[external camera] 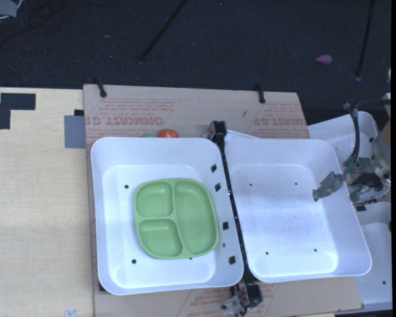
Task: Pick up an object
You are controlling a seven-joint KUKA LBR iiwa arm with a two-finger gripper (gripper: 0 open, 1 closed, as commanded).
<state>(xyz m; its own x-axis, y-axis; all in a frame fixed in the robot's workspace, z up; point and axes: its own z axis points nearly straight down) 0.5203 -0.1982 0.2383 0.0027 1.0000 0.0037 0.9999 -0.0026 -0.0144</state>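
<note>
1. Camera view, the bench: a pale wooden bench top fills the 9 o'clock side, with dark rectangular patches near its 11 o'clock corner. A cardboard sheet printed with reversed red lettering lies under both bins.
2. Camera view, the bins: the left bin and right bin sit side by side, touching along a black clipped seam at the centre.
3. Camera view, the task's thing: a green divided plate with three compartments lies flat in the middle of the left bin.
4. Just past the left bin's 12 o'clock rim, a small red-orange object rests on the cardboard.
5. Camera view, the gripper: it hangs over the right bin's 3 o'clock edge, well apart from the plate, with nothing seen in it; how wide it stands I cannot tell.
6. Camera view, the room: dark floor at 12 o'clock, crossed by cables, with a small purple scrap at 2 o'clock.
</note>
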